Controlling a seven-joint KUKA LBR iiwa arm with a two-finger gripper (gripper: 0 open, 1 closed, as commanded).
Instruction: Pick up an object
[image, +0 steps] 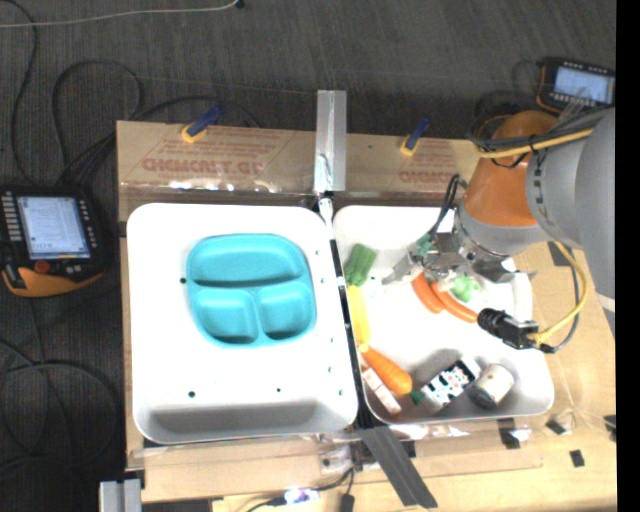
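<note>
Gripper (440, 262) low in right bin (400, 225), upper middle, over a small cluster of toys. Finger spacing not readable under the wrist; cannot tell whether anything is held. Orange carrot-shaped piece (441, 299) lying just below the gripper, slanting down to the right, touching or nearly touching a small green-and-white piece (465, 289) beside it. Likely pick target, by proximity: that carrot piece.

Further out, same bin: green block (359, 264) near the left wall, yellow strip (357, 315) below it along the divider, second orange carrot (388, 371) lower left with a small pink-and-white item (380, 392) against it, black-and-white patterned box (445, 382) and grey-white cylinder (491, 384) along the bottom wall. Black connector (500, 325) on a yellow cable hanging over the right part of the bin.

Left bin (150, 330): teal divided tray (250, 287) only, well apart from the work.

For a clean grasp: centre across the carrot's narrow width, not along its length; descend straight; keep the green-and-white neighbour outside the closing path or expect a double contact.

Room: bare floor between the cluster and the bottom row, good for a lateral nudge. Tight toward the right wall and the dangling cable. Lift vertically before any sideways travel.
</note>
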